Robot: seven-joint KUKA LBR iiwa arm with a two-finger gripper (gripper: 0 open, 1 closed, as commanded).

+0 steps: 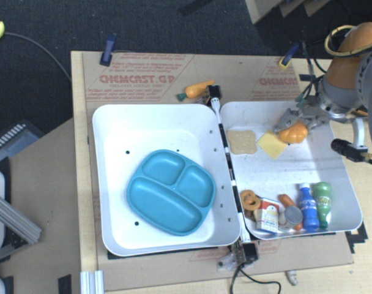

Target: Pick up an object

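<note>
Left bin (112,139): holds a blue divided plate (171,192), lying flat near the middle.
Right bin (351,195): toast slice (241,142) and yellow cheese slice (271,144) toward the far side; blue bottle (307,207), green bottle (322,203) and pretzel (249,199) crowded at the near edge.
Gripper (294,126): over the right bin's far part, fingers clamped on an orange toy (294,133).
Orange toy: between the fingers, just beside the cheese slice.

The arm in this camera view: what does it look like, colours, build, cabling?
The arm enters from the right: a rounded grey body with an orange band above the wrist, a yellow-and-black cable loop beside that band, and a grey metallic gripper at its end.
</note>
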